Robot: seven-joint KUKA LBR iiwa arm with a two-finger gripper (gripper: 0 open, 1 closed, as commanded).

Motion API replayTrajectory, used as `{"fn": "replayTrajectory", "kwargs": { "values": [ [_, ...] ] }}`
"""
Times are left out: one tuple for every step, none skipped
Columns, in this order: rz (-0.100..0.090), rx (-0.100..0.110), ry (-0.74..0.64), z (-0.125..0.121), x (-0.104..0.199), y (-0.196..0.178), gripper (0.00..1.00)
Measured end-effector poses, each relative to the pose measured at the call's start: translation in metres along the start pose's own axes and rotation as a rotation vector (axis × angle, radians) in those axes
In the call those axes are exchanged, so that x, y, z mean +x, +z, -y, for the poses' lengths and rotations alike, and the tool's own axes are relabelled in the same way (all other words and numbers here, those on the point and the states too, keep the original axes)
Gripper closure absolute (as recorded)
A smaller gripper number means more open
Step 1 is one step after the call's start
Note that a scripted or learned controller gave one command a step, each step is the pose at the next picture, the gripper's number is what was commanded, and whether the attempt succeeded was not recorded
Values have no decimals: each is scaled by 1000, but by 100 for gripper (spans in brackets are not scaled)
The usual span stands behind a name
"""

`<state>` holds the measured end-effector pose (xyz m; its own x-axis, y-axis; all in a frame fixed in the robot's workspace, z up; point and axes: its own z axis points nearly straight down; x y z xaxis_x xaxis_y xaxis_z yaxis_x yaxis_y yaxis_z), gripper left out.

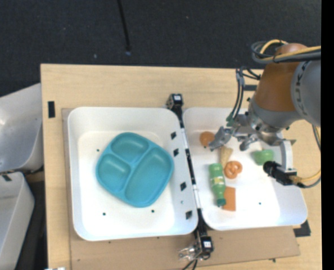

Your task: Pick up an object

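Note:
The right bin [279, 207] holds several small items: an orange round piece [206, 138], a beige cone [226, 154], an orange ring-shaped piece [233, 169], a green bottle [216, 183], an orange block [229, 199] and a green lump [262, 156]. My gripper [233, 143] hangs over the upper middle of this bin, just above the cone and between the orange round piece and the green lump. Its two grey fingers [219, 140] stand spread apart, open, with nothing held between them.
A blue divided plate [134, 169] lies in the left bin [82, 207]. A ridge with black clips [185, 167] separates the two bins. A black fitting with a cable [279, 173] sits by the arm's wrist over the right side of the right bin.

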<state>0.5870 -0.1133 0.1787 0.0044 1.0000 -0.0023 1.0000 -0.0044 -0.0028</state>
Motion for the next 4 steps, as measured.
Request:
{"fn": "replayTrajectory", "kwargs": {
  "values": [
    [0,1,-1,-6,-10,51,0],
    [-1,-6,2,-8,-9,37,100],
    [-1,-10,-3,-10,-13,-28,100],
    [-2,-5,-4,-11,-14,-39,100]
  ]
}}
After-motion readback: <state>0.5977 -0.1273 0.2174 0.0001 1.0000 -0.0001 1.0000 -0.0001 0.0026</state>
